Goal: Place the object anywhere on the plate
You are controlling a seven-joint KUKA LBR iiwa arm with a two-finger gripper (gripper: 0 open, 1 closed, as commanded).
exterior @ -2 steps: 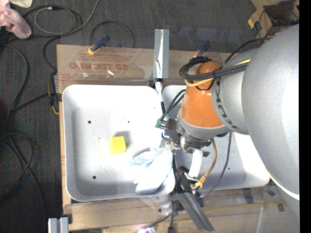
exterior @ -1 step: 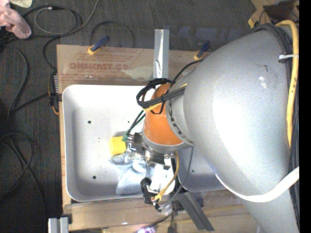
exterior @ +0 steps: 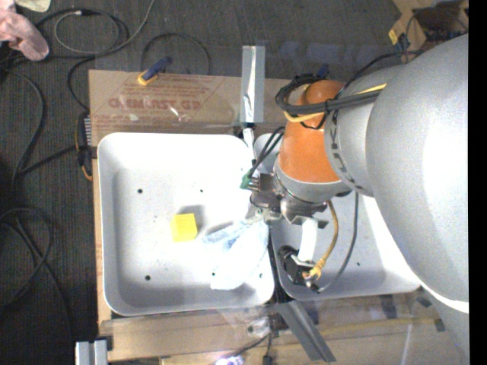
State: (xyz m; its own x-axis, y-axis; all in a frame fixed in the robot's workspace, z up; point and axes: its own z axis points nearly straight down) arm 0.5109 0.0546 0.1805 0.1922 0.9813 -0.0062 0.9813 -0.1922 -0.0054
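So, nearest the camera's low edge: the bench front w/ grey bracket pieces (exterior: pixel 300 333) at abt 6 o'clock. Just above, left bin (exterior: pixel 122 173) and right bin (exterior: pixel 380 276) sit side by side, touching along a shared rim.

In the left bin, a yellow block (exterior: pixel 184 227) lies flat on the floor, a bit below centre. A pale, see-through crumpled item, prob. plastic wrap (exterior: pixel 232 253), lies to its 3–4 o'clock, near the bin's right wall; can't tell what it is exactly.

Gripper (exterior: pixel 255 213) is over the shared rim, at abt 3 o'clock from the yellow block, clearly apart from it, w/ the wrap between them. Its tip sits right at the wrap's upper end; contact can't be judged. Finger spread is blurred and hidden under the wrist, so cannot tell how open it is or whether anything is held.

Arm: orange band (exterior: pixel 308 139) above the wrist, big grey body (exterior: pixel 418 166) filling 3 o'clock.

Farther back: cardboard sheet (exterior: pixel 163 101), black cables (exterior: pixel 84 29) on dark floor, pink cloth (exterior: pixel 23 33) at 10–11 o'clock.
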